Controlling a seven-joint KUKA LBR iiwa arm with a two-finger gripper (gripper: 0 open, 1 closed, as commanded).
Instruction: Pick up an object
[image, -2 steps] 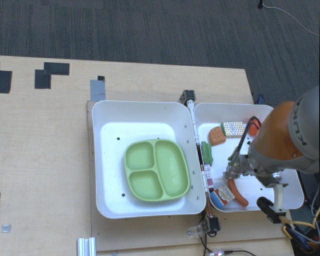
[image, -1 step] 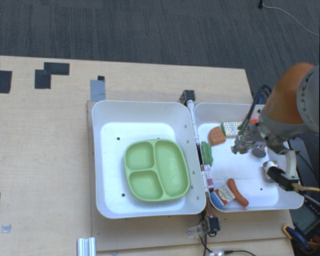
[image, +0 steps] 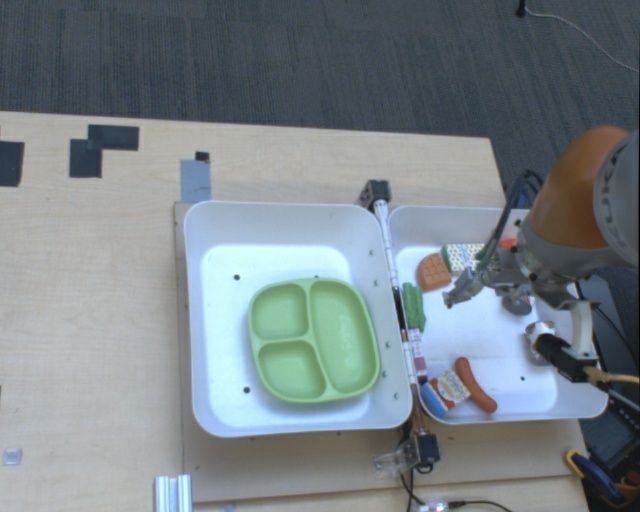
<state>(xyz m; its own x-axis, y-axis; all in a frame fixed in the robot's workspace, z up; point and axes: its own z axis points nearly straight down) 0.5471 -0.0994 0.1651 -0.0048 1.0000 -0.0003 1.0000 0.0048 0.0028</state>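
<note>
Task at early stage: nothing lifted, every object lies in bin. Gripper (image: 462, 290) hangs low over right bin (image: 520, 400), near orange waffle-textured cookie (image: 433, 270) and patterned packet (image: 461, 257); whether pincer is released or clenched, cannot tell. Sausage (image: 475, 385), smooth, curved, reddish-orange, lies near front wall, beside blue-and-white wrapper (image: 443, 395). Green block (image: 413, 307) rests against bin's left wall. Left bin (image: 215, 300) holds pale green divided plate (image: 314, 340), glossy plastic, three compartments. Left to do: close on object, lift.

Glossy green plastic plate (image: 314, 340), smooth white plastic bins (image: 200, 300), matt pale wood bench (image: 90, 320).
</note>
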